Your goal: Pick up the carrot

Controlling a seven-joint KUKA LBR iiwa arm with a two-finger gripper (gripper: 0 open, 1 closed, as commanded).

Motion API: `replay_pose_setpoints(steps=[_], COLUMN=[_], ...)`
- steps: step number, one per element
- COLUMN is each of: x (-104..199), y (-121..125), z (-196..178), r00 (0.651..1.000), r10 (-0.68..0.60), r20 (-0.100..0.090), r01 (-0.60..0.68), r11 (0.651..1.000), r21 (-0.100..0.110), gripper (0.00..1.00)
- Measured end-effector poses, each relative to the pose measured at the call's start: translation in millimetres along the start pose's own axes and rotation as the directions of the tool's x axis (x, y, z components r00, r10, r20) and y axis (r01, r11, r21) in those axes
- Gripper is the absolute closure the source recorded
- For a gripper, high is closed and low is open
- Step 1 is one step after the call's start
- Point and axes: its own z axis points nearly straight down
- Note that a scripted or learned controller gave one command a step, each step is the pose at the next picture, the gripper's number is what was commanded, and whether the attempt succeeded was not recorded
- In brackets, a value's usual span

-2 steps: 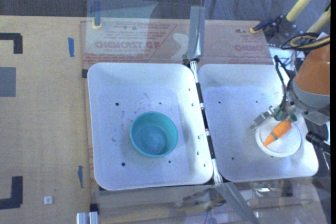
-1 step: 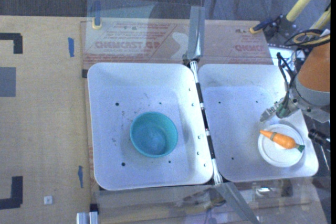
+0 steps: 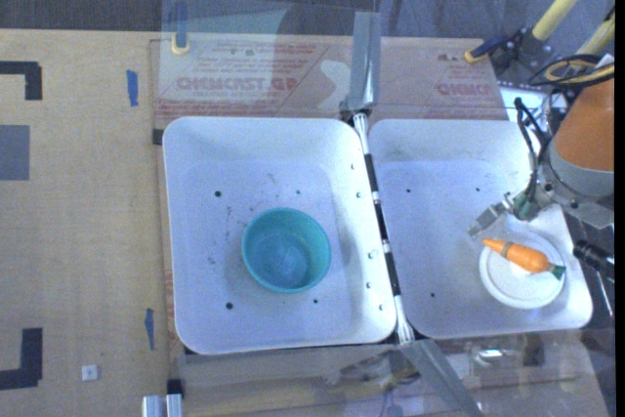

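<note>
The left shallow white bin holds a teal round bowl. In the right white bin, the small orange carrot lies on a white round plate. The claw hovers just beside it, holding nothing; its opening cannot be told.

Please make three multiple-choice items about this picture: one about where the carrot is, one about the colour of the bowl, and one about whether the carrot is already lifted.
1. Where does the carrot lie?
A. In the bowl
B. On the white plate in the right bin
C. On the bench outside the bins

2. What colour is the bowl in the left bin?
A. Red
B. Yellow
C. Teal

3. What is the carrot's state?
A. Resting on the plate
B. Raised in the air
C. Cut into pieces

Key:
1 B, the plate under it sits in the right bin.
2 C, it is blue-green.
3 A, it lies whole, beside the gripper.
</note>
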Motion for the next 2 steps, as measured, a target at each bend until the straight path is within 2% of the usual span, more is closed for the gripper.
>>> replay_pose_setpoints(steps=[1, 2], x=[19.3, 26.8], y=[-62.8, -61.8], z=[5.0, -5.9], r00=[0.999, 0.991], r10=[-0.045, 0.133], r20=[0.019, 0.025], r01=[0.046, -0.133], r11=[0.999, 0.991], r21=[-0.023, -0.025], gripper=[0.0, 0.0])
